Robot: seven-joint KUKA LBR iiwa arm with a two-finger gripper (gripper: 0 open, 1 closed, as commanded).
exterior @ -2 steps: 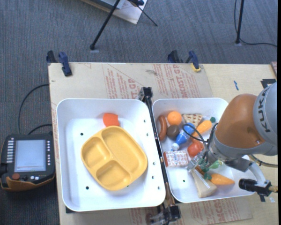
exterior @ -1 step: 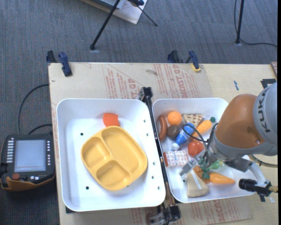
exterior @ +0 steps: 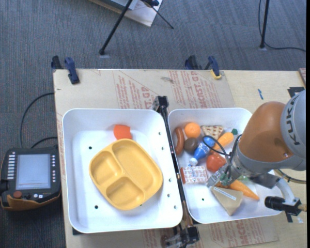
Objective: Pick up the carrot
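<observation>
One carrot (exterior: 244, 188) partly under arm (exterior: 271, 138) | tool (exterior: 223, 179) mostly hidden, grip state unreadable | right bin (exterior: 196, 217)

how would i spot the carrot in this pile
Look in the right bin, at its near right part just under the arm. The carrot lies beside a tan wedge. It is the long orange cone, unlike the round orange ball further back.

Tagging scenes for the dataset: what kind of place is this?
Likely a robotics lab. A plywood bench is clamped at its edges and holds two white bins of toy food, a teach pendant sits beside it, and tripod legs stand on grey carpet.
</observation>
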